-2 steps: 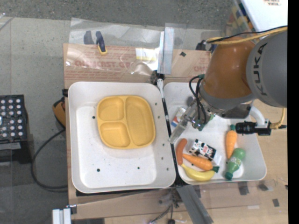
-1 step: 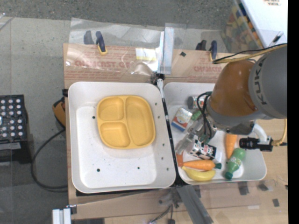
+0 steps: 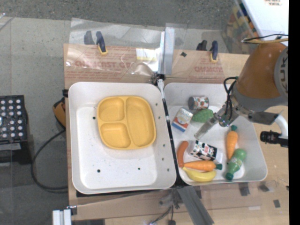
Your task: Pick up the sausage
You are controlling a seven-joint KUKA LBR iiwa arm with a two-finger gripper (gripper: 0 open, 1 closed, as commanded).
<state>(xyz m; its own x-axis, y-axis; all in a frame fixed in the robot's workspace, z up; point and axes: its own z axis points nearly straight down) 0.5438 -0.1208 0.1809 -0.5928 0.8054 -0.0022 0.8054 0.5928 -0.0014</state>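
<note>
The arm (image 3: 262, 76), grey with a wide orange band, reaches in from the right and hangs over the right bin (image 3: 260, 172), with the left bin (image 3: 84, 172) well off to the gripper's left. That left bin bears a yellow divided plate (image 3: 126, 122), far from the tool. The gripper (image 3: 205, 129) slants down and to the left over the middle of the right bin; whether it is open or closed cannot be told, as it reads only as a thin grey shape at this angle, and nothing shows between its tips. The sausage (image 3: 182, 153), reddish-orange and lying lengthwise along the right bin's left wall, sits below and to the left of the gripper tip, near it but apart. A yellow banana (image 3: 201, 175) lies at the bin's near edge, below the gripper, with a carrot (image 3: 200, 165) resting just above it. A second carrot (image 3: 231, 144) stands nearly upright to the gripper's right, and a green bottle (image 3: 236, 161) lies below that. A black-and-white carton (image 3: 204, 150) sits just under the gripper tip. A green vegetable (image 3: 202, 115) lies just above the tip, a small can (image 3: 199, 102) beyond it, and a little white and blue box (image 3: 182, 118) up to the left.
</note>
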